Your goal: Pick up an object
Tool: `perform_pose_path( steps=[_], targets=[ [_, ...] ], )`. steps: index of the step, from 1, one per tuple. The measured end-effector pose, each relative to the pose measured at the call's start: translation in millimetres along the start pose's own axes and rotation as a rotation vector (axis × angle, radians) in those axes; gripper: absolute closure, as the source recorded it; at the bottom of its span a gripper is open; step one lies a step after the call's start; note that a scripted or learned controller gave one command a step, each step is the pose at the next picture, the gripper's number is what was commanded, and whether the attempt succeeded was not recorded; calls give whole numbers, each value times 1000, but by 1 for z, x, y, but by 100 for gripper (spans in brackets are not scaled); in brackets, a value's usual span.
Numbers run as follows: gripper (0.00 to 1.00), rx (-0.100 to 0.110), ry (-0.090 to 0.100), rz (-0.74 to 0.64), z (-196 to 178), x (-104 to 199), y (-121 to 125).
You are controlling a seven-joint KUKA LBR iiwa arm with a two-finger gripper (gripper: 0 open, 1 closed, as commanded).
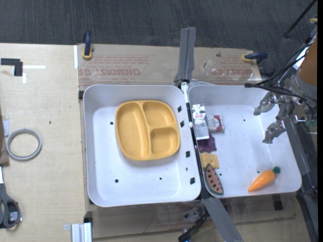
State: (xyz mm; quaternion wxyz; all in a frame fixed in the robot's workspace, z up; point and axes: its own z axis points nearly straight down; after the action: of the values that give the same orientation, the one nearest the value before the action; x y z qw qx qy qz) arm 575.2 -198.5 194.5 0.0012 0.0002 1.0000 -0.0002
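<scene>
My gripper [263, 125] hangs over the right side of the right bin [242, 110], reaching in from the right. Its two fingers stand apart, open, with only bare bin floor between them. An orange toy carrot [261, 180] with a green top lies at the bin's front right, below the gripper. Along the bin's left wall sit a white and grey box [200, 121], a red packet [217, 123], a purple piece [207, 144], a yellow cracker-like piece [210, 160] and a watermelon slice [214, 180].
The left bin [101, 185] holds a yellow divided plate [148, 129]. On the wooden bench to the left lie a grey tape ring [22, 144] and scissors [7, 210]. Clamps [87, 44] hold cardboard behind the bins.
</scene>
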Motion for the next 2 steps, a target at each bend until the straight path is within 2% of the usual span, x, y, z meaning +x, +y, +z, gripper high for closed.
perform_pose_path(
  steps=[1,2],
  targets=[
    [0,0,0,300,102,-6,62],
    [0,2,0,1069,102,-37,48]
  ],
)
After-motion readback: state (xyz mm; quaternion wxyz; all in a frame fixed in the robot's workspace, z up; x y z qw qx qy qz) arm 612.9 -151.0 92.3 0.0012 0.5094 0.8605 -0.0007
